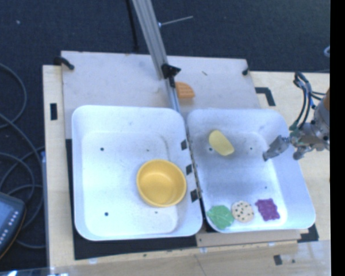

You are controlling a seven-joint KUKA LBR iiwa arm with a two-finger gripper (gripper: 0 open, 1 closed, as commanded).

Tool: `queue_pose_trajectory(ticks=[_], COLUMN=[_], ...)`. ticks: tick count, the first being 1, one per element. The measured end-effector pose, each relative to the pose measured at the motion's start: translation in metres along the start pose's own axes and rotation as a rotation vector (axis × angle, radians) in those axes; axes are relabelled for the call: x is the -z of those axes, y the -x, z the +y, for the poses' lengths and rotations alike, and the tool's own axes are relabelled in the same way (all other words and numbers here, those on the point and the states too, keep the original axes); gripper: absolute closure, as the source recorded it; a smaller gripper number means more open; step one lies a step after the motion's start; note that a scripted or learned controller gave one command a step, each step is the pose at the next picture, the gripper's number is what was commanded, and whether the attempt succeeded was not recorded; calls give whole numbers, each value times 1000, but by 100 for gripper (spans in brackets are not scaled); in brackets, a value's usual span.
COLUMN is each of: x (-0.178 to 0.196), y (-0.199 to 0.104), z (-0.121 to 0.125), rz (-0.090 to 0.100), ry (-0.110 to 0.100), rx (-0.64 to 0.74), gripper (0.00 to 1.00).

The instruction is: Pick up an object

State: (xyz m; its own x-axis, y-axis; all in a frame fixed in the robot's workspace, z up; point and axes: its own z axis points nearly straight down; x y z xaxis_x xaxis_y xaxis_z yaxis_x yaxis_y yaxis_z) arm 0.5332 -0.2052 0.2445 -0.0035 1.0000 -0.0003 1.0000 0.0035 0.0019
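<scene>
While the gripper (288, 147) hung at three o'clock over the right bin (287, 209), its fingers spread and empty, the yellow piece (221, 142) lay at nine o'clock from it, well apart. The reach seemed underway; next came traversing leftward, then descending.

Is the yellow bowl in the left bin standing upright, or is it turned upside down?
Upright. The yellow bowl shows its open hollow and rim facing up, on the left bin floor.
</scene>
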Motion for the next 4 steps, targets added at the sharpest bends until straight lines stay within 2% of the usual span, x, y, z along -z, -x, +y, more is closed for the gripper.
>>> queue_pose_trajectory(ticks=[1,3,4], x=[0,-89,-142], y=[0,0,1], z=[0,13,11], rz=[0,-1,-1], ry=[0,-5,-6], rx=[-1,-6,-5], gripper=[0,0,0])
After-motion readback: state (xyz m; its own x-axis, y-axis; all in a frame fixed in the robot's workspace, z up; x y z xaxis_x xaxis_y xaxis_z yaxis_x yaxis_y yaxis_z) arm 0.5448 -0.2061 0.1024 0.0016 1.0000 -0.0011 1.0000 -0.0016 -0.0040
